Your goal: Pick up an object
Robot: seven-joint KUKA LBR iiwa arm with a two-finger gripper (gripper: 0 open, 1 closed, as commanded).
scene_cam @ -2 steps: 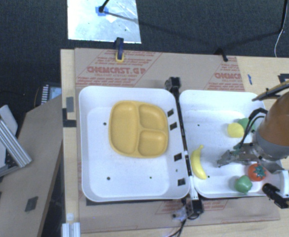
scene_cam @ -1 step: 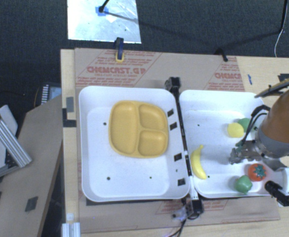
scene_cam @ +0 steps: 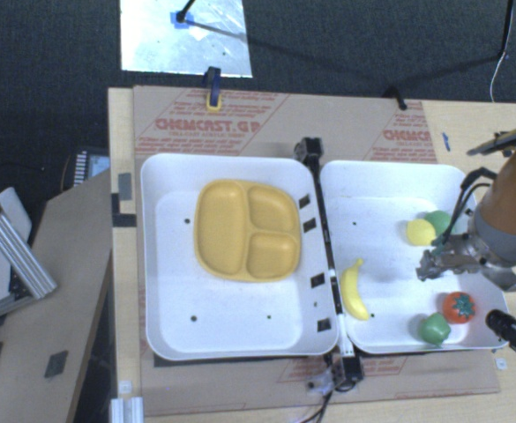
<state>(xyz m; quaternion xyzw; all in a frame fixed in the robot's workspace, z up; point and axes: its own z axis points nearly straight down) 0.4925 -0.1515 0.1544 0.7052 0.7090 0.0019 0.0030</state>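
1. While I watch from the overhead camera, I see the arm (scene_cam: pixel 513 210) reaching in from the right edge, its bulky grey-brown wrist hanging over the far side of the right bin (scene_cam: pixel 372 192).
2. Its gripper (scene_cam: pixel 436 265) sits low over the right bin's floor, a dark grey metal cluster pointing toward the bin's middle. I cannot tell from here whether the fingers are apart or together, and I see nothing between them.
3. A yellow lemon-like fruit (scene_cam: pixel 421 231) lies just above the gripper, touching or nearly touching a green fruit (scene_cam: pixel 439 221) behind it, which is partly hidden by a black cable.
4. A red tomato (scene_cam: pixel 459 307) with a green stem top rests just below the gripper, near the bin's front right corner.
5. A green pepper-like piece (scene_cam: pixel 433 328) lies right beside the tomato, toward the front rim.
6. A yellow banana (scene_cam: pixel 355 292) lies well apart from the gripper, by the right bin's left wall, curving toward the front.
7. The left bin (scene_cam: pixel 169 324) holds a yellow divided plate (scene_cam: pixel 246 229) with three compartments, sitting near its centre.
8. Both bins rest on a sheet of brown cardboard (scene_cam: pixel 266 117) printed with red lettering.
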